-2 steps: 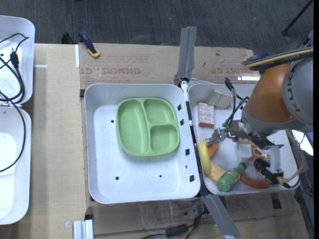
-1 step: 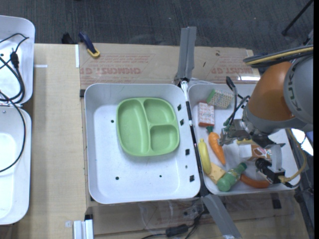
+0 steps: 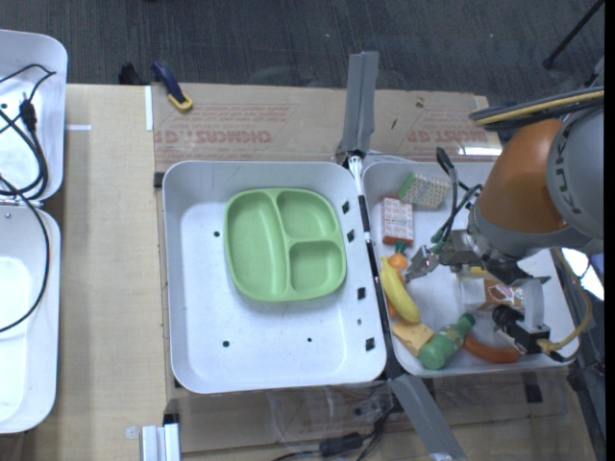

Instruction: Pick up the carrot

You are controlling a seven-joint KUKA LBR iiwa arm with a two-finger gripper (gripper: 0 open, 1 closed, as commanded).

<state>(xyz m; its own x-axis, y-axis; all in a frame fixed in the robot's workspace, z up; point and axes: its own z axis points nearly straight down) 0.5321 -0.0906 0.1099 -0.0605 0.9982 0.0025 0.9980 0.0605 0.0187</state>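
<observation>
Nearest the camera, along the front of the right bin [image 3: 567,351], a green bottle-shaped item [image 3: 444,345] is seen lying tilted, with a yellow wedge [image 3: 413,334] touching it on the left.

Carrot [image 3: 491,351]: orange, elongated, laid flat by the front wall of the right bin, just beside the green item and below the arm's wrist; it is touched by nothing.

Banana [image 3: 400,294]: yellow, set along the left wall of the right bin, with a small orange piece [image 3: 398,260] at its upper end.

Red-and-white packet [image 3: 396,221] and pale green patterned block [image 3: 424,191]: placed toward the back of the right bin, near each other.

Gripper [image 3: 420,263]: held over the middle of the right bin, just right of the banana's upper end and well apart from the carrot. Its metal fingers are seen slightly parted, with nothing between them.

Arm [image 3: 524,192]: grey, with an orange band, entering from the right over the right bin.

Left bin [image 3: 192,353]: a green divided plate [image 3: 285,243] with three compartments is held in its upper middle.
</observation>
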